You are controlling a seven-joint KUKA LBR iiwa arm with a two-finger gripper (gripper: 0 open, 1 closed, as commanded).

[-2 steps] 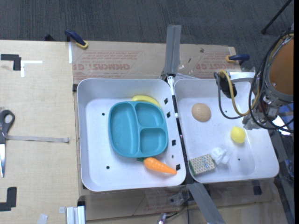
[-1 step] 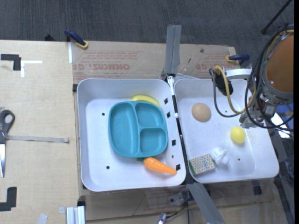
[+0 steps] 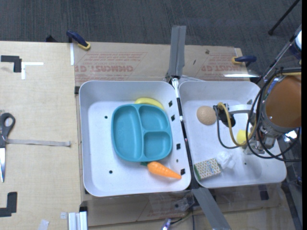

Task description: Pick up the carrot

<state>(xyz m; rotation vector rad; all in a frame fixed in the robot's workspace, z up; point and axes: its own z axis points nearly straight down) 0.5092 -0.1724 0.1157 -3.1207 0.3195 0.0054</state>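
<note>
The orange carrot (image 3: 164,170) lies in the left bin (image 3: 93,143) near its front edge, just in front of a blue divided plate (image 3: 142,132). Its thick end points left and its tip points right. My gripper (image 3: 256,143) hangs over the right side of the right bin (image 3: 268,174), below the arm's orange band (image 3: 285,102) and largely hidden by the wrist and black cables. It is well to the right of the carrot, across the divider between the bins.
A yellow object (image 3: 149,101) peeks out behind the plate. The right bin holds a tan ball (image 3: 206,115), a yellow item (image 3: 241,136), a crumpled clear wrapper (image 3: 225,158) and a small patterned packet (image 3: 207,168). Scissors (image 3: 5,128) lie on the bench at far left.
</note>
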